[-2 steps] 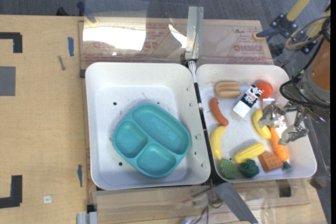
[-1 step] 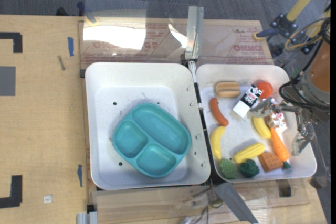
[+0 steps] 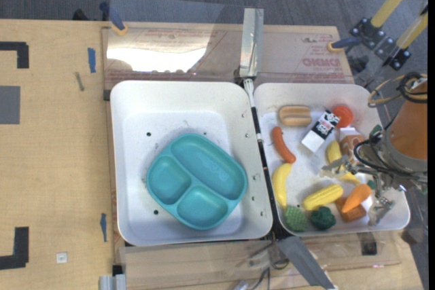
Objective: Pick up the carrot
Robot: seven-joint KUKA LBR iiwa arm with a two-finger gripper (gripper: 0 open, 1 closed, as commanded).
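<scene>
While the arm [image 3: 411,129] hangs low over the right bin [image 3: 397,219], the danger is all in the crowding. The carrot [image 3: 355,200] lies just left of the fingers [image 3: 378,199], its orange body wedged against the corn [image 3: 322,196] on its far side, and a second orange piece [image 3: 351,214] sits tucked right under it. A close from here could easily trap the corn or that lower piece instead, or simply nudge the carrot deeper into the pile. Loose metal hardware and cable around the wrist clutter the same spot, so a snag is possible too. The bin wall runs just beyond the fingers on their right, leaving little room to shift that way.

Now the fingers themselves: they sit low at the bin's near-right corner, right beside the carrot, but how far apart they stand I cannot tell, the wrist and its fittings blur into them. Whether they touch the carrot is just as unclear; nothing shows plainly between them, so no hold can be called.

Farther left of the fingers lie a banana [image 3: 281,183], a sausage [image 3: 283,145] and a green broccoli piece [image 3: 323,217]; up beyond them a bun [image 3: 294,115]. Well off to the left, the other bin [image 3: 129,146] carries a teal tray [image 3: 196,180].
</scene>
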